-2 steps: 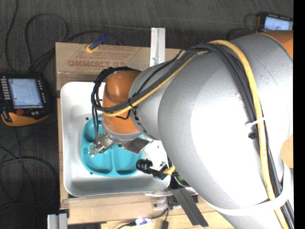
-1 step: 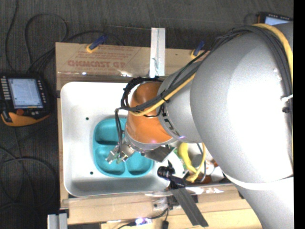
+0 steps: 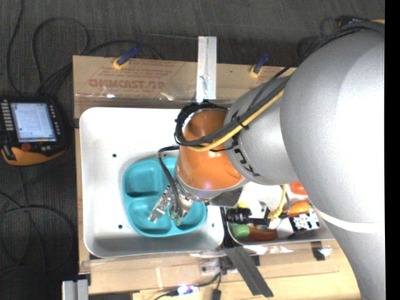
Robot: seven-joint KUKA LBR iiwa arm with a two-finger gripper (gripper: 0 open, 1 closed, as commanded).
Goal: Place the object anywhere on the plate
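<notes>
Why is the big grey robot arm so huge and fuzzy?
In the camera view the arm is closest to the lens, so it looms large and soft; the teal plate below looks sharper, and light glints off the tool.

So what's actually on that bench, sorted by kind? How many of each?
White bins: 2, left and right
Teal divided plate: 1, in the left bin
Small items in the right bin: partly hidden by the arm, too jumbled to count
Gripper: 1, over the plate
Total countable: 4
</notes>
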